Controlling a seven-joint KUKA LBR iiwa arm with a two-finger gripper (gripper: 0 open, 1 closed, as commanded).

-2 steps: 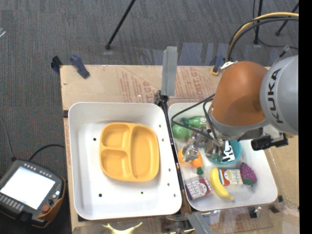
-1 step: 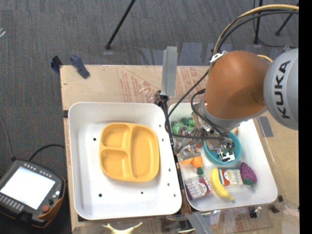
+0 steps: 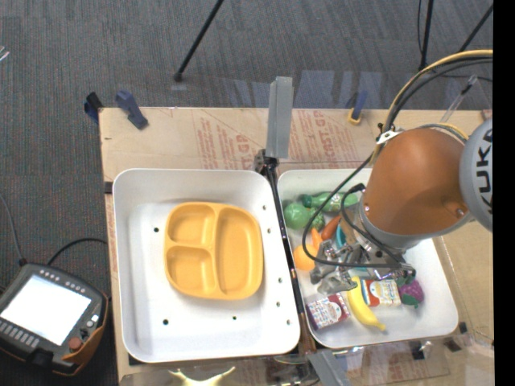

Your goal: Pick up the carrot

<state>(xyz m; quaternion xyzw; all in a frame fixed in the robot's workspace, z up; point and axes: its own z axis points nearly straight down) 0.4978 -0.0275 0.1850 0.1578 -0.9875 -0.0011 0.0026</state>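
The carrot [image 3: 331,227] lies in the right bin [image 3: 445,296], a small orange strip showing just under the arm's orange band [image 3: 414,183] and beside the green vegetables [image 3: 304,210] at the bin's upper left. The claw [image 3: 338,270] hangs low over the middle of that bin, just below the carrot; whether it is released or clenched cannot be told, since the wrist and cables hide it. Nothing can be seen held in it. An orange fruit [image 3: 302,257] sits just left of the claw. Along the bin's lower side lie a small carton [image 3: 326,310], a banana [image 3: 363,309], a juice box [image 3: 381,291] and purple grapes [image 3: 413,292], close together. The left bin [image 3: 133,215] holds a yellow divided plate [image 3: 214,250] near its middle. Both bins rest side by side on the counter [image 3: 201,139].
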